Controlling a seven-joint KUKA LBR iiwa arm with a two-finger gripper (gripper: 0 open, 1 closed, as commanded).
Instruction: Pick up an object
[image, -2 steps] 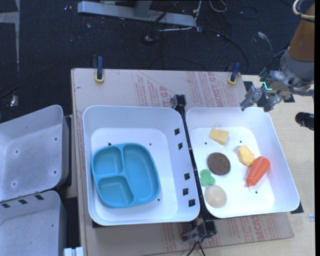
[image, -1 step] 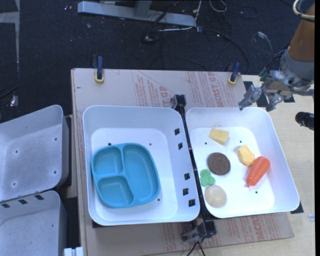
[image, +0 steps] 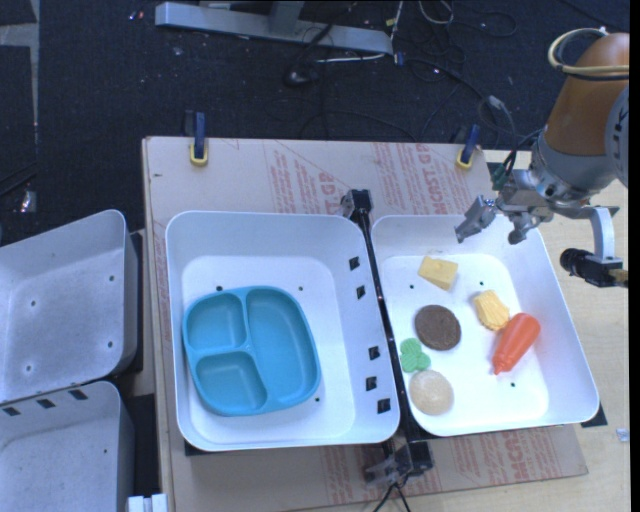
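Closest to my camera is the front edge of the two shallow white plastic bins, which sit side by side on a brown cardboard sheet. From my remote seat I see the left white bin carrying a blue plastic plate with three compartments, the biggest item on the bench. The right white bin keeps all the small toy food pieces.

Among them, the largest is an orange plastic carrot, lying tilted near the right wall. Next comes a round dark brown cookie at the middle of the bin, then a pale beige round disc at the front. A yellow cheese wedge lies toward the back, and a small yellow ridged piece lies just beside the carrot top, maybe touching it. The smallest is a green leafy piece, between the cookie and the disc.

The grey arm with orange band reaches in from the right. Its two-finger gripper hovers over the back edge of the right bin, fingers spread apart and carrying nothing, well apart from the carrot.
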